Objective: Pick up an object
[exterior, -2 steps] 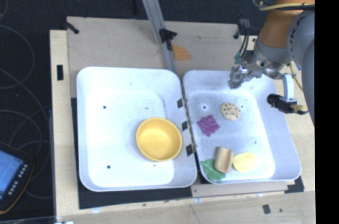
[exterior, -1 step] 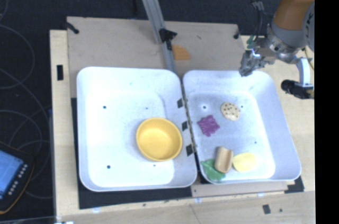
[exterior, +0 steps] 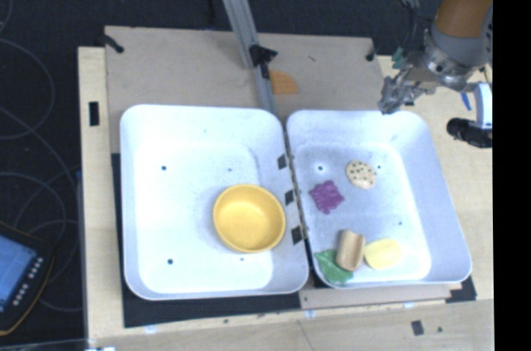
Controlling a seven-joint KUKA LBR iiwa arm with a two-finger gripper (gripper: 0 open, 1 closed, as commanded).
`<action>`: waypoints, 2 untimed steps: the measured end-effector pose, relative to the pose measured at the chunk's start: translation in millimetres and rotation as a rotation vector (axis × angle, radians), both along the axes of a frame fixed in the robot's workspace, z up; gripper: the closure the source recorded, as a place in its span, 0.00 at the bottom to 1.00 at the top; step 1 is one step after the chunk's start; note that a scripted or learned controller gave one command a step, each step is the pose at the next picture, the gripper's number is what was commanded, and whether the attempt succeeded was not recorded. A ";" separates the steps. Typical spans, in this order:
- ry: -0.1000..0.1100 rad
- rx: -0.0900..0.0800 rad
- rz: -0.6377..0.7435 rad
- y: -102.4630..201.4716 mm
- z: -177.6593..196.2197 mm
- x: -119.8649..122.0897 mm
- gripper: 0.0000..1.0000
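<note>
The gripper (exterior: pixel 392 103) is seen above the right bin's (exterior: pixel 440 175) far rim; its state cannot be told. The cookie (exterior: pixel 360 173) is judged light and stiff, best taken across its edges.

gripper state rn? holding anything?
Gripper: over the far rim of the right bin, nothing visibly between its fingers; open or closed cannot be told.
</note>
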State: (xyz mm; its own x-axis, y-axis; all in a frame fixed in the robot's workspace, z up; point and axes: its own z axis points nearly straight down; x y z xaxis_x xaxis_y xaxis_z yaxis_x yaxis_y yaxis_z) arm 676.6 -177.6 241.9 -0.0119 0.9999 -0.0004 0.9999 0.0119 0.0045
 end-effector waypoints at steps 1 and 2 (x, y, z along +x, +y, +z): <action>0.004 0.001 -0.006 50.4 6.3 -32.4 1.00; 0.005 0.001 -0.006 103.5 -0.2 -52.9 1.00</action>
State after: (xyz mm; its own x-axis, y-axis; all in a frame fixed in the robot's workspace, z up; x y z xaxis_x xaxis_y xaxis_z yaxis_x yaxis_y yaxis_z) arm 623.7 -74.1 241.7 -0.0063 1.0000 0.0008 1.0000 0.0063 -0.0006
